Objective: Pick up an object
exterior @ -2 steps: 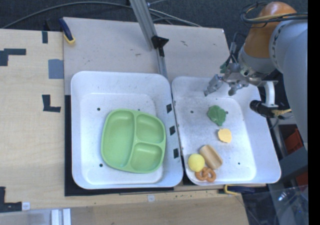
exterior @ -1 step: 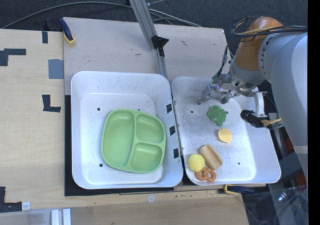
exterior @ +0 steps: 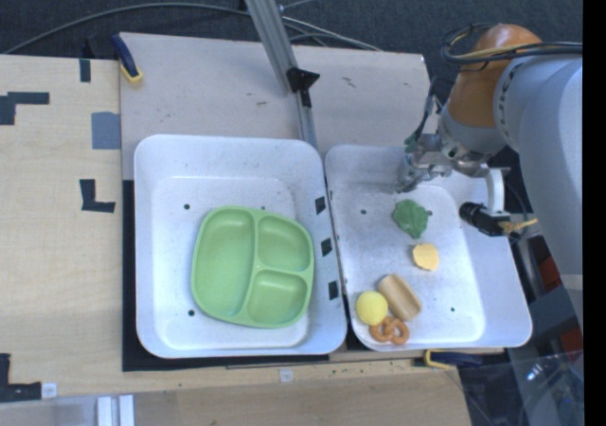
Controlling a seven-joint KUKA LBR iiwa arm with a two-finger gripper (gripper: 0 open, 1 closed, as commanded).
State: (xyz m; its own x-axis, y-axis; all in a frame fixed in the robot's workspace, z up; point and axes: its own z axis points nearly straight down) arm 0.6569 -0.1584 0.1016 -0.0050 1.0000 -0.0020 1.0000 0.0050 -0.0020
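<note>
- Gripper [exterior: 414, 180]: positioned over the right bin [exterior: 492, 315]; jaw state could not be told.
- Green broccoli piece [exterior: 411, 217]: lay just below the jaws, apart.
- Yellow slice [exterior: 425, 257], hot dog [exterior: 400, 296], lemon [exterior: 371, 307], pretzel [exterior: 389, 330]: lay farther off.
- Green divided plate [exterior: 252, 266]: sat in the left bin [exterior: 161, 225].

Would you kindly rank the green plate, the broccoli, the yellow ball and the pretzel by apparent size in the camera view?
1. green plate
2. broccoli
3. yellow ball and pretzel: these look too alike to rank.

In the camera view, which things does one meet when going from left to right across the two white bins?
Green divided plate → yellow ball → green leafy piece, with the pincer just above it.
</note>
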